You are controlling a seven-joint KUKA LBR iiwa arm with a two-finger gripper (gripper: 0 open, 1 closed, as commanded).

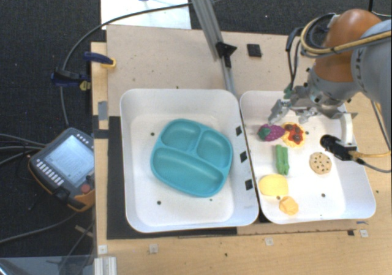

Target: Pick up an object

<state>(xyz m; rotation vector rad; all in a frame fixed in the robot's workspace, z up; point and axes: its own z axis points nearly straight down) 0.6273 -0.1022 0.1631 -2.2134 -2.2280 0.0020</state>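
Gripper [288, 109] first: my two-finger tool hangs over the upper part of the right shallow white bin [361, 197], its metal fingers [277, 110] spread apart and grasping nothing. I see them splayed just above and beside a purple grape-like toy [270, 132] — near it, though I cannot tell whether they touch.

Touching that purple piece on its right lies a red-and-yellow toy food piece [294, 134] (too small for me to name properly). Below these sits a green stick-shaped toy [282, 160], lying roughly upright in the view. Further down rests a pale yellow lemon-like toy [273, 185], and just beside its lower right an orange rounded toy [288, 206]. A tan round cookie with dark chips [320, 163] lies to the right of the green stick, apart from it.

The left shallow white bin [138, 163] bears a teal plastic divided tray [192, 157] — three compartments, set at a tilt.
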